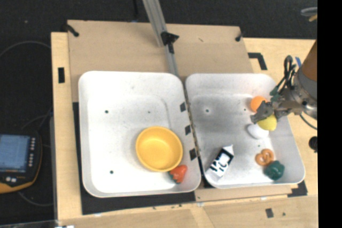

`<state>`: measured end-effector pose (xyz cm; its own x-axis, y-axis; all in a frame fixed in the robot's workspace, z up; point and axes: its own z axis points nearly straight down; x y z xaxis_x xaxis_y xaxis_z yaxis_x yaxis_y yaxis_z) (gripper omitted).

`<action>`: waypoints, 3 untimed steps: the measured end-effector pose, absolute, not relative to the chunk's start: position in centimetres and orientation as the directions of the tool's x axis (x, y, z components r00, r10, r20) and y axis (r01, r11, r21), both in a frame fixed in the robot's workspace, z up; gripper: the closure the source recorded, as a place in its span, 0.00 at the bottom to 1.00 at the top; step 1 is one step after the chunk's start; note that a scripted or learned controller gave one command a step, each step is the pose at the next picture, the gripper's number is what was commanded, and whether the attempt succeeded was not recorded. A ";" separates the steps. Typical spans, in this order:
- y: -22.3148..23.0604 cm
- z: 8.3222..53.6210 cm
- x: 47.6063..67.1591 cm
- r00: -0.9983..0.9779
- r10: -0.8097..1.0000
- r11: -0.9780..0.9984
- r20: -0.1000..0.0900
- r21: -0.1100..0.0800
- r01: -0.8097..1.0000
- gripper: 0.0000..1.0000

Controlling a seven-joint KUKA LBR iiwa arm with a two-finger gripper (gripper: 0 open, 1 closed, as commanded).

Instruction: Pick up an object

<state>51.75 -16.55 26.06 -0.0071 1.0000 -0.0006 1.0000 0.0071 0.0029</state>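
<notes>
The wooden bench carries two shallow white plastic bins side by side. You see the grey arm with its orange band entering from 3 o'clock and reaching over the right bin. The gripper sits low over that bin's 3 o'clock side; call its working end the jaws, though here they are too small and dark to read, so you cannot tell whether they are open or closed.

Around the jaws you find three things packed close. A small orange ball lies just beside them at 10 o'clock. A yellow rounded object lies just beside them at 5 o'clock, and a pale white rounded object touches it at about 8 o'clock. Nothing is visibly clasped.

Toward the bin's 5 o'clock corner, well apart from the jaws, rest an orange pretzel-shaped toy and, touching it at 5 o'clock, a dark green lump. A black-and-white carton lies tilted near the 7 o'clock corner.

In the left bin a yellow plastic bowl stands upright, with a red-orange small object just beside it at 5 o'clock.
</notes>
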 end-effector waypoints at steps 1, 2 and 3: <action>-12.1 25.1 52.4 -0.006 1.000 0.006 0.000 0.002 1.000 1.00; -7.0 24.5 51.7 -0.006 1.000 0.006 0.000 0.002 1.000 1.00; -0.7 24.0 51.9 -0.008 1.000 0.008 0.002 0.001 1.000 1.00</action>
